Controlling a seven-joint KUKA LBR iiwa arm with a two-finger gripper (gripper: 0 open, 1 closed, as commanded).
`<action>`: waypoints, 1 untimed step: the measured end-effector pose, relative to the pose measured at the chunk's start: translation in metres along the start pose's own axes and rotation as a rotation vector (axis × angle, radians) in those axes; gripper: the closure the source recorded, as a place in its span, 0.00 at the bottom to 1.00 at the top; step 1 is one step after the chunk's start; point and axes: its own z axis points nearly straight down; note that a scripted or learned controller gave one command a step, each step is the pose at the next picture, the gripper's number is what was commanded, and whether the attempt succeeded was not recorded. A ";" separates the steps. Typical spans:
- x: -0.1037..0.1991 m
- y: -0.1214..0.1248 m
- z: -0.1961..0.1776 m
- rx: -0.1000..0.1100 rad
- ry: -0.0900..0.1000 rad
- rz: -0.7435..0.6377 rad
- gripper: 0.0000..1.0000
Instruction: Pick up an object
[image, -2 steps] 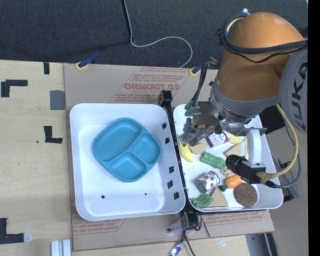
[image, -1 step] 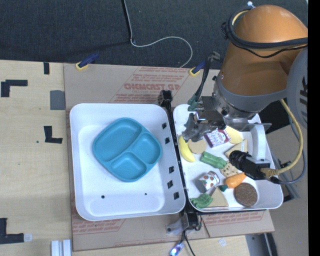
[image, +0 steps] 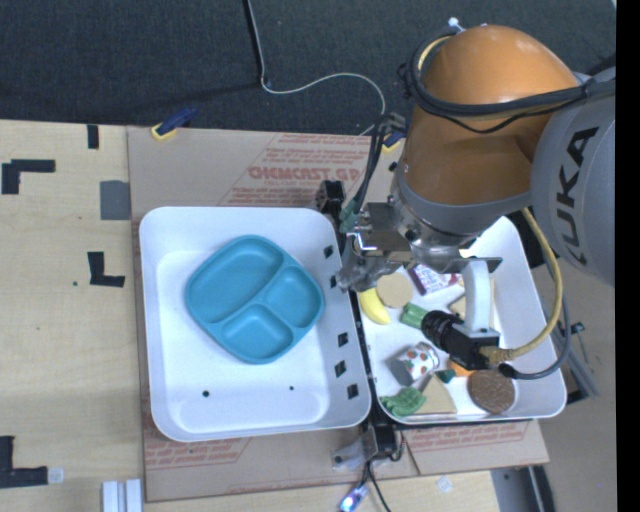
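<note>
My gripper (image: 358, 268) hangs over the left edge of the right bin (image: 540, 400), under the big orange wrist band; its fingers are hard to make out. Just below it lies a yellow banana-like piece (image: 374, 307). Further down in the same bin sit a green piece (image: 415, 316), a grey and white object (image: 413, 362), a green leafy item (image: 404, 403), a brown round disc (image: 492, 391) and a purple-labelled item (image: 432, 279). I see nothing clearly held between the fingers.
The left bin (image: 170, 400) holds a blue divided plate (image: 254, 298). The arm's body covers the upper part of the right bin. A black cable and connector (image: 455, 337) cross over the right bin's objects. Cardboard lies under both bins.
</note>
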 end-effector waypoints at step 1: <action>0.018 0.000 0.048 0.003 -0.001 0.000 1.00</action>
